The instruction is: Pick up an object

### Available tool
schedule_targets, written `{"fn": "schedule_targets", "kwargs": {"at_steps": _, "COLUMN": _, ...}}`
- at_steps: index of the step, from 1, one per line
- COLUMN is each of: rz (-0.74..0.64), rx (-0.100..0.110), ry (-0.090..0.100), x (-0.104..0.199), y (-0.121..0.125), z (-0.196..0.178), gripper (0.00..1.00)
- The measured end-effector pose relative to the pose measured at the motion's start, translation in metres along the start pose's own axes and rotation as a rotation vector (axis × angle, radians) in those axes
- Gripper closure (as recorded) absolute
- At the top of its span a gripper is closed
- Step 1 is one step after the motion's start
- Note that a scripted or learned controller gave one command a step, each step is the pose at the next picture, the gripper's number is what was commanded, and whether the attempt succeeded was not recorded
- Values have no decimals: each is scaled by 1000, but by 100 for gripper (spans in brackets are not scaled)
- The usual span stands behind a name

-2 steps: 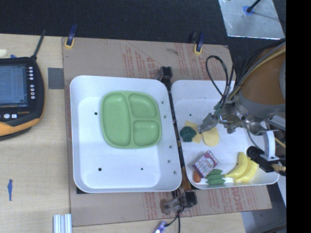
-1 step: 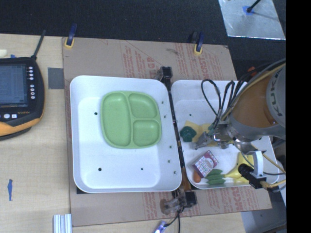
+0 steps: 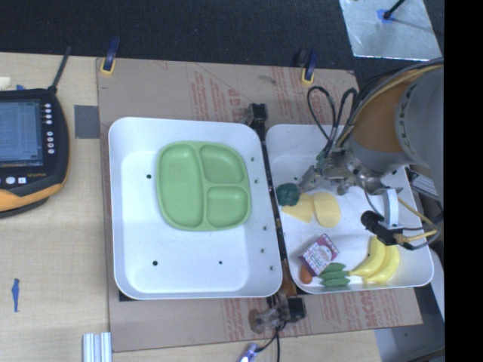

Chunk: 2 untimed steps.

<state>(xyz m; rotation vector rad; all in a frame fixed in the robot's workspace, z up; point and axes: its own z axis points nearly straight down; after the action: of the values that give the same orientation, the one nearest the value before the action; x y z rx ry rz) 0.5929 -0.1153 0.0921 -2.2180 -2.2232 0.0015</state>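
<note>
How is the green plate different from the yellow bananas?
The green plate is green, and the bananas are yellow. The plate is wide and flat with three compartments, while the bananas are a small curved bunch. The plate lies alone in the left bin, while the bananas lie in the right bin among other things. Both rest inside a white bin.

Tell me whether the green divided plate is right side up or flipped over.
Right side up. The green divided plate lies flat in the left bin, its three compartments facing up with raised rims between them.
</note>
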Motion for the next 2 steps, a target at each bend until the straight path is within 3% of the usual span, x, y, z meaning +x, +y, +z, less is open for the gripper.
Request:
{"fn": "schedule_targets", "kwargs": {"at_steps": 1, "rz": -1, "rx": 0, "ry": 0, "x": -50, "y": 53, "z": 0, "gripper": 0}}
{"fn": "schedule_targets", "kwargs": {"at_steps": 2, "rz": -2, "rx": 1, "ry": 2, "x": 0, "y": -4, "z": -83, "gripper": 0}}
